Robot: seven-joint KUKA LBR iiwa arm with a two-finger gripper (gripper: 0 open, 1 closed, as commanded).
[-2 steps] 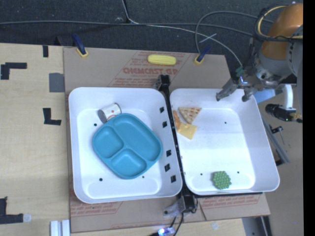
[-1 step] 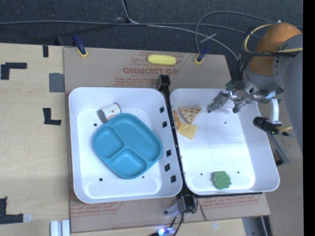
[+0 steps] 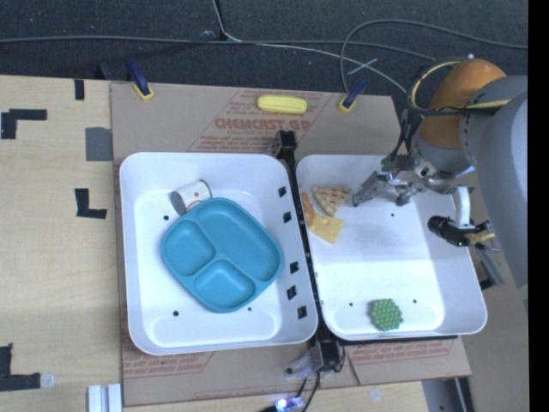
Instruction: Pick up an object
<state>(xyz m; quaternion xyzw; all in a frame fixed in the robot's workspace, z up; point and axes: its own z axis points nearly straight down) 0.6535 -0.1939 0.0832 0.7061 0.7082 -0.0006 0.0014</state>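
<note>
The arm's pincer hangs spread apart with nothing in it, in the right white bin. It is just right of the tan waffle-like toy piece. Next it should slide left and squeeze.

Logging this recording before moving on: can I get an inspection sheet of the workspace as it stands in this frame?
Surface: two white bins side by side, left bin and right bin, on a cardboard sheet over a wooden bench.
Job's things: blue divided plate and small cup on its side in the left bin; tan waffle-like pieces and green ball in the right bin.
Clutter: yellow object on the cardboard behind the bins.
Gripper: gripper over the right bin near the tan pieces; nothing seen between its fingers.
Cables: black cable across the dark floor; loops by the arm.
Surroundings: blue clamps on the cardboard's far edge.
</note>
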